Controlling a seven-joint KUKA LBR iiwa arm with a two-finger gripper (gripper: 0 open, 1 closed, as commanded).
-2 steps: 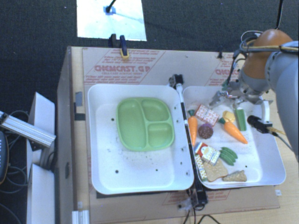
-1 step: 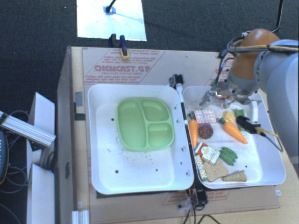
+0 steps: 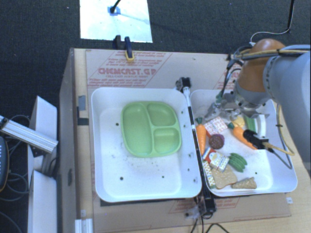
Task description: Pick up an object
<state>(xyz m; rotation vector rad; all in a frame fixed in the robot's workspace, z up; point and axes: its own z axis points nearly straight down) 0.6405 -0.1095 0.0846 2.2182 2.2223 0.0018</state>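
**Over the right bin's far edge, grip unclear**

My fingers (image 3: 224, 107) hang over the far left part of the right bin (image 3: 284, 178), low among the metal of my wrist; I cannot tell whether they are open or closed, nor whether anything sits between them. My grey arm (image 3: 291, 81) comes in from the right, with the orange band (image 3: 255, 64) above the wrist.

The things to pick lie in the right bin's left half. A carrot (image 3: 201, 137) lies along the left wall. Just beside it sits a red-and-white checked packet (image 3: 215, 126), close under my wrist, and a round dark-red piece (image 3: 216, 141) touches that packet's near side. A second orange carrot-like piece (image 3: 239, 132) lies toward the bin's middle, with a dark tip pointing right. Nearer the front edge are a green pod-shaped piece (image 3: 237, 161), a small printed packet (image 3: 219, 161), a slice of toast (image 3: 223, 177) and a cracker (image 3: 244, 183) by the front wall.

The left bin (image 3: 104, 178) holds a green divided plate (image 3: 149, 129), lying flat toward its far side. Both bins rest side by side on the tabletop (image 3: 131, 72).
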